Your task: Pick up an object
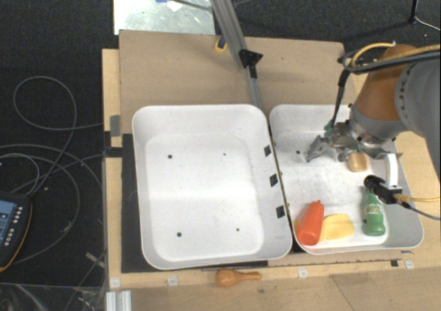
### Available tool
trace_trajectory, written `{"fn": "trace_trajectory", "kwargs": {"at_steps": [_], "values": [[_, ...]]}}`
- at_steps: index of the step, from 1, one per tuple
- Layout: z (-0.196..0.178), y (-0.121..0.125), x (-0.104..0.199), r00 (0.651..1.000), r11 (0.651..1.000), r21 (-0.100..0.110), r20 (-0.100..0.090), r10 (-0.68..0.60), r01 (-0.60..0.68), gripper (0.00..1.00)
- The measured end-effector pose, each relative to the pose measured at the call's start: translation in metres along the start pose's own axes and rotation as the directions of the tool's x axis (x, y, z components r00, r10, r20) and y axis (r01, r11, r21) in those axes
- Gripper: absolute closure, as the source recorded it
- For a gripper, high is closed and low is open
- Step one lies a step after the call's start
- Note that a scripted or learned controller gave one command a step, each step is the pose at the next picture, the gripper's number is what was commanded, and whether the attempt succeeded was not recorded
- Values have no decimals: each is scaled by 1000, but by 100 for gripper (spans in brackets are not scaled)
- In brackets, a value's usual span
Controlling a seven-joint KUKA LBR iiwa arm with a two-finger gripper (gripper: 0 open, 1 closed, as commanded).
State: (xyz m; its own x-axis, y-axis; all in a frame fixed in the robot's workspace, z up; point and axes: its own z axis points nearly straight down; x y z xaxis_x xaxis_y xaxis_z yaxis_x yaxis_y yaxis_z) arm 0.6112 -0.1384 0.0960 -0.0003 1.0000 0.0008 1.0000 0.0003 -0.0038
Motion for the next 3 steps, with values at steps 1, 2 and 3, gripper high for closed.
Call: {"fn": "trace_trajectory", "kwargs": {"at_steps": [1, 2, 3], "values": [[-14, 2, -1, 1000, 1000, -7, 1, 0, 0, 100], [-61, 4, -8, 1000, 1000, -10, 3, 0, 0, 100], [-115, 14, -2, 1000, 1000, -12, 3, -7, 7, 100]]}}
